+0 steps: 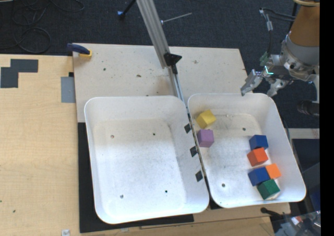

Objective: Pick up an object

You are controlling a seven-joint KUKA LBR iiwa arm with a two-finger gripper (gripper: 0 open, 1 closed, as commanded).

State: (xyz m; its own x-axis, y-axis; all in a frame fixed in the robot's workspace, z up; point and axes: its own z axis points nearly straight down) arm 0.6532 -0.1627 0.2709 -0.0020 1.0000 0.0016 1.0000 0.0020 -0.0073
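gripper (261, 84): we see it over the right bin's (279, 112) far right corner | fingers: spread, holding nothing | nearest target: blue cube (258, 142), toward near edge

My one camera sits fixed above the bench (156, 68), looking down at a slant. Both white bins (99, 125) fit in its frame.

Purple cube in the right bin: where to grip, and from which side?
Come straight down on the purple cube and close on its left and right faces. The yellow cube sits close behind it, so front-to-back closing looks crowded. The divider side is tight too, so keep the fingers narrow. The gripper hovers above the bin's far edge.
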